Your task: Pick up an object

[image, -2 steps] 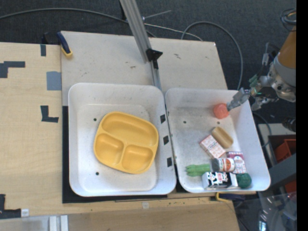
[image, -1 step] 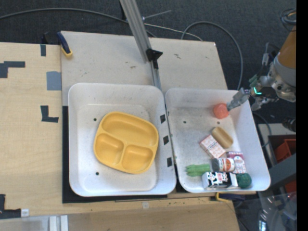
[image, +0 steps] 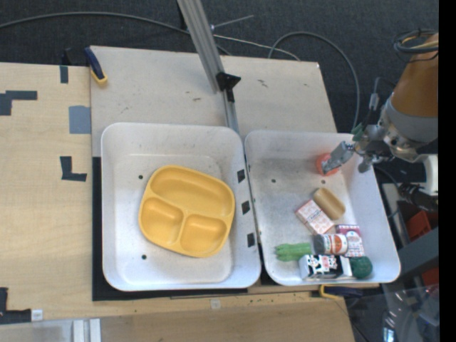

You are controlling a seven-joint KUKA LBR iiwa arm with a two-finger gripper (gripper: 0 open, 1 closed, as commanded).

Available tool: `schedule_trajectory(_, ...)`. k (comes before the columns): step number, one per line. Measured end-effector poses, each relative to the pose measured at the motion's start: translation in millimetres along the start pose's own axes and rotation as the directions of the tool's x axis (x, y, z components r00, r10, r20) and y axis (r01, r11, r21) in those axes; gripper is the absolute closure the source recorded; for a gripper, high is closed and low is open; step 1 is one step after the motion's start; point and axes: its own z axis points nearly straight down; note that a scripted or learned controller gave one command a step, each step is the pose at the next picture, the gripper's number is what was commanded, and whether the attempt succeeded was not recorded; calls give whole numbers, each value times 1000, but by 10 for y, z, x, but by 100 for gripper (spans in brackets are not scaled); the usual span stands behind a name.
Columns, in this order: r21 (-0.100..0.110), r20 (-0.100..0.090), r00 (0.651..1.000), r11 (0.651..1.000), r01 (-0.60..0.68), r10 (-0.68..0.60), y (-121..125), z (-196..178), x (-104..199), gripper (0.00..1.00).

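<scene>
My gripper (image: pixel 350 159) hangs over the upper right part of the right bin (image: pixel 285 155), open, with nothing between its fingers. One grey finger (image: pixel 338 156) reaches down-left over a small red-orange object (image: pixel 323 164) lying on the bin floor; I cannot tell whether it touches it. Below lie a tan roll (image: pixel 330 201), a pink patterned box (image: pixel 314 216), a small dark jar (image: pixel 332 244), a green toy (image: pixel 293 251), a black-and-white carton (image: pixel 324 266) and a green ball (image: pixel 362 266).
A yellow divided plate (image: pixel 187 211) lies in the left bin (image: pixel 121 148). A grey pole (image: pixel 206 38) slants down to the bins' shared wall at the back. Cables (image: pixel 313 45) run across the bench behind the right bin.
</scene>
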Motion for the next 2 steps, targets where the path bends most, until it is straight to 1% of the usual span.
schedule_trajectory(1,0,0,1000,1000,0,0,-25,440,-7,0)
schedule_trajectory(2,2,-1,1000,1000,0,0,-114,1011,68,0)
